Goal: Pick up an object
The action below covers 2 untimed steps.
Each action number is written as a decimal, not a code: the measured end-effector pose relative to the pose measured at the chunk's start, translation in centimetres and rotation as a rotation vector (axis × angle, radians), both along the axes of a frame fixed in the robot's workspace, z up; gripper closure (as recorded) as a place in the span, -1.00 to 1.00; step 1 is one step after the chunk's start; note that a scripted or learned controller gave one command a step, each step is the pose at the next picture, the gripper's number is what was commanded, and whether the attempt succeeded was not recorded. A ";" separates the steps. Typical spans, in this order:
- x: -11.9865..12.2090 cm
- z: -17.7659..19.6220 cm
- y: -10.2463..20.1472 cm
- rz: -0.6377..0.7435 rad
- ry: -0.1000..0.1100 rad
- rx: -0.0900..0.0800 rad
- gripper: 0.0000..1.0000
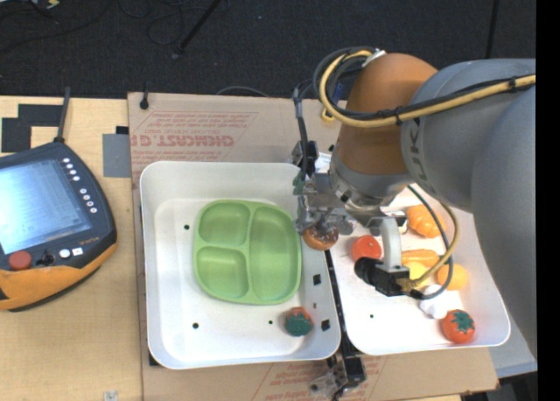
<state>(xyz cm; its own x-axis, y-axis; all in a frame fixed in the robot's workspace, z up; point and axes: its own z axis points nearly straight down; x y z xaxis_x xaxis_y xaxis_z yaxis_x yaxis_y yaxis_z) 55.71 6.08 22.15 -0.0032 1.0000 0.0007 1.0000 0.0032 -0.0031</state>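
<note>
Tool [317,226] over the seam btwn the two bins, fingers clamped on a small round brown-orange toy [320,235]. Green divided plastic plate [247,250] lies in left white bin [166,215].

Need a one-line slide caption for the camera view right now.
Gripper at the seam between the bins, by a small brown object; green divided plate in the left bin.

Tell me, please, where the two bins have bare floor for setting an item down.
Left bin: bare floor along the front, between the green divided plate and front wall, left of the small toy. Right bin: a front-left patch; its right side is crowded with toy food.
</note>
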 end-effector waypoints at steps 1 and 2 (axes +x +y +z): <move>0.2 -0.4 1.1 -0.003 0.001 -0.001 1.00; 0.0 1.6 1.1 -0.003 -0.001 -0.001 1.00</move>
